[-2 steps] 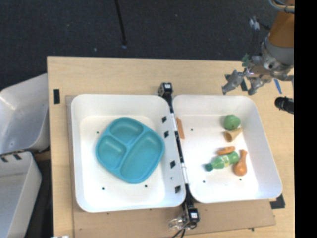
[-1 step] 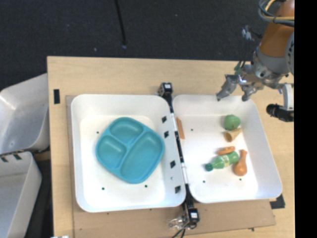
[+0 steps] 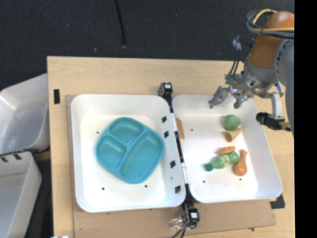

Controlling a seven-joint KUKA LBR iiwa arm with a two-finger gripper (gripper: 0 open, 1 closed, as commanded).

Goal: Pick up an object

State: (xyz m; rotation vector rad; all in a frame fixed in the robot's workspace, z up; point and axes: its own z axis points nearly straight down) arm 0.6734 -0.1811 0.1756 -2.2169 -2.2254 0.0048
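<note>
A green bottle (image 3: 223,160) and an orange gourd (image 3: 240,163) are seen low in the right bin (image 3: 267,182). Above a green ball (image 3: 231,121), the gripper (image 3: 229,98) is held with fingers spread, empty. The ball could be nudged away on descent.

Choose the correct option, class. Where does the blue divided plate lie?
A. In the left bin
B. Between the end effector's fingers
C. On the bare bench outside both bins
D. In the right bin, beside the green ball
A: the blue divided plate rests flat inside the left bin.
</note>
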